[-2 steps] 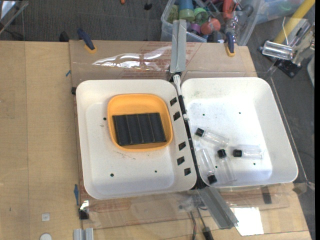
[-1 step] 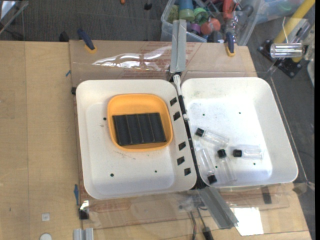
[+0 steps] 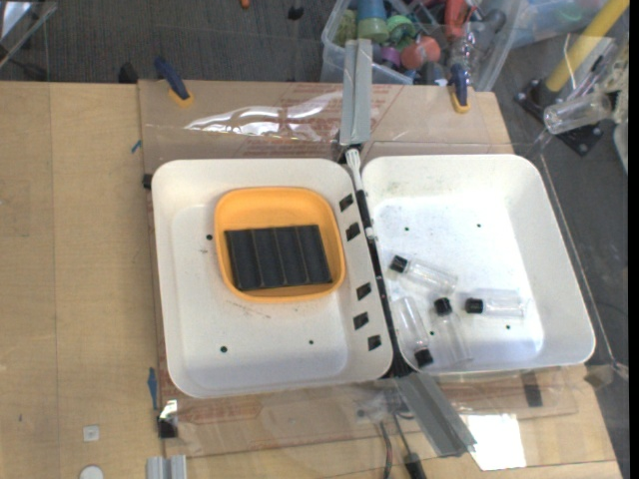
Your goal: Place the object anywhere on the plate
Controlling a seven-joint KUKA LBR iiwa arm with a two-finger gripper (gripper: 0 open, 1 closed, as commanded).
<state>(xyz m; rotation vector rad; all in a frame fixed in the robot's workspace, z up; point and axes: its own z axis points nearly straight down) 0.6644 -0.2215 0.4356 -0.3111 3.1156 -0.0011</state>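
step: pick a clear vial point(image 3: 424, 270) from right bin point(image 3: 519, 183) | target: orange plate point(image 3: 280, 206), beside its black block point(image 3: 278, 257) | gripper: state cannot be told | advice: grasp the vial across its middle; lift clear of the divider

Far right edge: pale grey jointed metal piece point(image 3: 577, 110) below a yellow rod point(image 3: 602, 20); cannot tell whether either belongs to the arm.

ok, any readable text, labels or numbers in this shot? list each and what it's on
None readable.
Orange plate and the dark ridged block on it: no markings.
Clear vials with black caps in the right bin: no labels visible.
Toy tub at the top: too blurred to tell.
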